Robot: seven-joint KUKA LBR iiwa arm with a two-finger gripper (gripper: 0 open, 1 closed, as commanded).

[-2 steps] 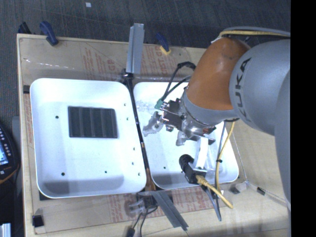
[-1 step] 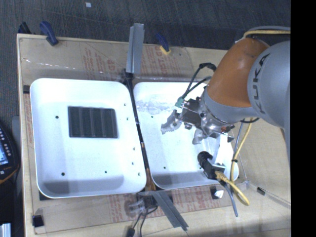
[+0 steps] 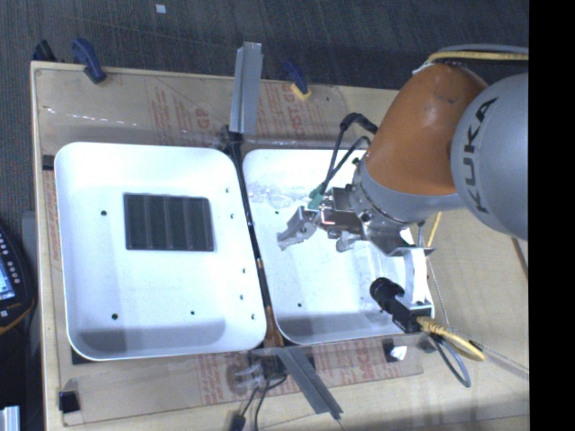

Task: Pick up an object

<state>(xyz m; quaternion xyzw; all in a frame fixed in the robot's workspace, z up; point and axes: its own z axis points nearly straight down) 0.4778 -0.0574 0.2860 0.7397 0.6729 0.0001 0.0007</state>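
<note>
Two white bins (image 3: 85, 164) sit side by side; pincer (image 3: 295, 230) grip state unreadable.

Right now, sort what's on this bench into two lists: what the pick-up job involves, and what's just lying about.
Job in hand:
- grey arm's two-finger gripper, over the right bin
- right shallow white bin
- dark ribbed rectangular block in the left shallow white bin

Lying about:
- blue clamps on the bench's far edge
- grey metal bar between the bins

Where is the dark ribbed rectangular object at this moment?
The dark ribbed rectangle lies flat in the left white bin, near its middle, far from the gripper, which is above the right bin.
</note>
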